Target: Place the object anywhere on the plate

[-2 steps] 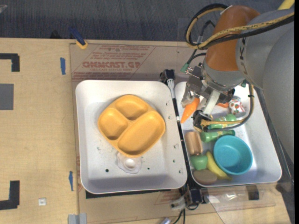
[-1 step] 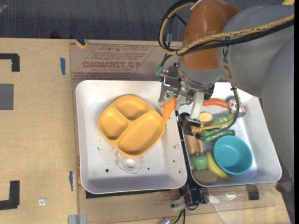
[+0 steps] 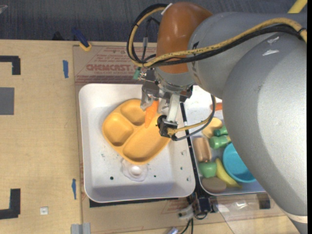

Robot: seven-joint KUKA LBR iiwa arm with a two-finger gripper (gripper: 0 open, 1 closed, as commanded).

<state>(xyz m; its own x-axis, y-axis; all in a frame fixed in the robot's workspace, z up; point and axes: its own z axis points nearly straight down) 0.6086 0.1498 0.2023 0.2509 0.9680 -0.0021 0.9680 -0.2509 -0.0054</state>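
Camera view from above the bench: the gripper hangs over the yellow divided plate in the left bin — an orange object, seemingly pinched between its nearly closed fingers, poised at the plate's upper edge — apparently for release onto it.

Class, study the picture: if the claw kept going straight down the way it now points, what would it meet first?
Most likely the yellow divided plate in the left bin. The claw hangs over the plate's right rim, an orange piece at its tip. Depth is hard to judge from above.
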